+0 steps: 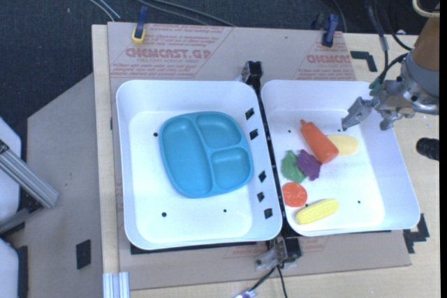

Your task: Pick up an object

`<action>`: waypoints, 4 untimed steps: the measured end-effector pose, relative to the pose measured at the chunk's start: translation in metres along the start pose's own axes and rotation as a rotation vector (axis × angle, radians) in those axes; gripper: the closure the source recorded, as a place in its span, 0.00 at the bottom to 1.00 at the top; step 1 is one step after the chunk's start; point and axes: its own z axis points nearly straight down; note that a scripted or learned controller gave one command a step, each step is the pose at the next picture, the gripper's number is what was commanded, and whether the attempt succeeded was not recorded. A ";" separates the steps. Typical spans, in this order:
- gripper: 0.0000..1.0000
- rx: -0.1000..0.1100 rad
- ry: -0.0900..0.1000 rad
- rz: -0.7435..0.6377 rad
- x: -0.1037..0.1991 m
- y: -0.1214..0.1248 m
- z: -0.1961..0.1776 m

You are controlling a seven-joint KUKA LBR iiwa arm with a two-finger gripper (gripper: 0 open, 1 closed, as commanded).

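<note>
— Step in hand? Looks like the approach, nothing lifted yet; gripper (369,117) hanging over the upper part of the right bin (401,171), fingers spread apart, nothing between them

— Nearest thing to take? Probably the yellow lemon (344,144) just below the fingers, touching the orange carrot (319,141); calls for coming straight down and closing on one without shoving the other

— Anything else nearby? Purple piece (309,165) and green piece (292,166) pressed together below the carrot; orange slice (294,195) and corn cob (317,210) near the front wall; blue divided plate (204,152) lying in the left bin (133,171), well apart

— In the way? Crowding mostly; carrot against lemon, so a risk of pinching both or nudging them aside
</note>
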 end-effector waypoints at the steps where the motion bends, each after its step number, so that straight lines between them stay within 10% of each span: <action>1: 0.00 -0.012 -0.003 -0.003 0.000 0.003 -0.007; 3: 0.00 -0.007 -0.001 -0.002 -0.014 0.004 0.087; 4: 0.00 -0.040 -0.015 -0.001 -0.019 0.012 0.109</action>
